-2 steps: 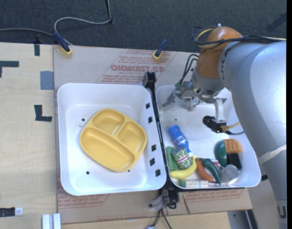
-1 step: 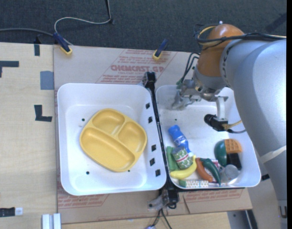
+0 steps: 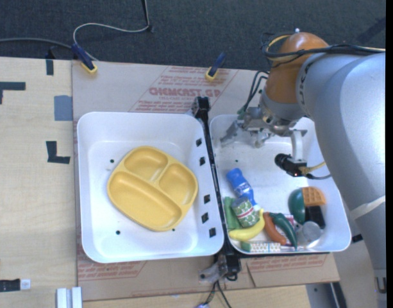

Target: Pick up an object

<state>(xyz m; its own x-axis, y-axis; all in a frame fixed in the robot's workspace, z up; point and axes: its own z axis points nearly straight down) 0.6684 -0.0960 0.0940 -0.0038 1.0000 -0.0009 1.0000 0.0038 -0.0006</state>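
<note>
My gripper (image 3: 243, 136) hangs over the far left corner of the right bin (image 3: 273, 151), its fingers spread and nothing between them. Toys crowd the near end of that bin. A blue bottle (image 3: 238, 183) lies closest, a short way nearer the camera than the gripper. Below it are a green labelled bottle (image 3: 243, 212), a yellow banana (image 3: 247, 232) and an orange carrot (image 3: 272, 229). A dark green piece (image 3: 296, 203), an orange block (image 3: 313, 196) and a grey cup (image 3: 308, 234) sit at the near right.
The left bin (image 3: 93, 172) holds a yellow divided plate (image 3: 152, 187). A black divider with clips (image 3: 206, 165) runs between the bins. A black fitting with cable (image 3: 289, 164) juts from the arm over the right bin. Cardboard lies under both bins.
</note>
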